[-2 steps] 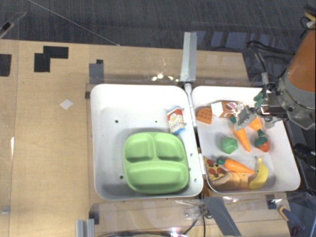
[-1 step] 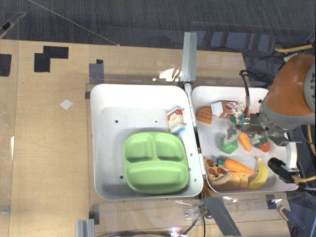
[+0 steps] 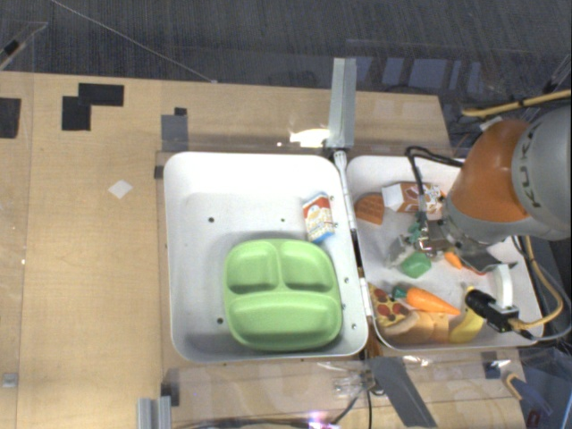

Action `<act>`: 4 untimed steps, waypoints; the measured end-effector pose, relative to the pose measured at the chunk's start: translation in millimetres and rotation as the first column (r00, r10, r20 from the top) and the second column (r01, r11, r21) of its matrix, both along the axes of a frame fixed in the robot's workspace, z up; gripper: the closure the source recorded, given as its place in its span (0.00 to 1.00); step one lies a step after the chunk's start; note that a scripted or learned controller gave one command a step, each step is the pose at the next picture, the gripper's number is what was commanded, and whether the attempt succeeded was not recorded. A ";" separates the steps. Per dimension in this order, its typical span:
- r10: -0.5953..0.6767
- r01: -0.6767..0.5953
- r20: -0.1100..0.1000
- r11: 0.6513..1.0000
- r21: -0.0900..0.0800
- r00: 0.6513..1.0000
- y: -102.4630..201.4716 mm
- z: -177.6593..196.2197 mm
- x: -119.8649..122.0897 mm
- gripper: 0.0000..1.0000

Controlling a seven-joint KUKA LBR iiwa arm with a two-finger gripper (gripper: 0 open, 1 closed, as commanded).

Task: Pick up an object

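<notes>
gripper (image 3: 420,244) low in right bin (image 3: 527,315), finger state unclear; green block (image 3: 416,264) sits just below it, touching or nearly.

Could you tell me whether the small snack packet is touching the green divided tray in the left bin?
Apart. The camera view shows a strip of white bin floor between the snack packet and the green tray.

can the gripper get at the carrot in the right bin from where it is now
Probably yes. The carrot lies uncovered near the front of the right bin, and the gripper hangs just behind it with only a small green piece between.
</notes>
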State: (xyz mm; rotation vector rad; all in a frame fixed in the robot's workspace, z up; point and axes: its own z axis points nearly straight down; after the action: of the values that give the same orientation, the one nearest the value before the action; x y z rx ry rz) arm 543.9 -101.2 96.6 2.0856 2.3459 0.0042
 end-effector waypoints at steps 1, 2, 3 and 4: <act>0.178 -0.178 0.002 0.984 -0.001 0.984 14.1 63.6 48.2 0.00; 0.312 -0.312 0.001 0.950 -0.002 0.950 -13.9 -1.0 12.2 0.00; 0.312 -0.311 0.006 0.950 -0.003 0.950 -13.2 9.5 14.1 1.00; 0.170 -0.170 0.000 0.985 -0.002 0.985 -40.3 30.1 31.3 1.00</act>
State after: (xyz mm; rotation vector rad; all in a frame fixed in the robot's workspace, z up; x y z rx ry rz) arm 575.2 -141.5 126.7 1.8766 2.5147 0.0031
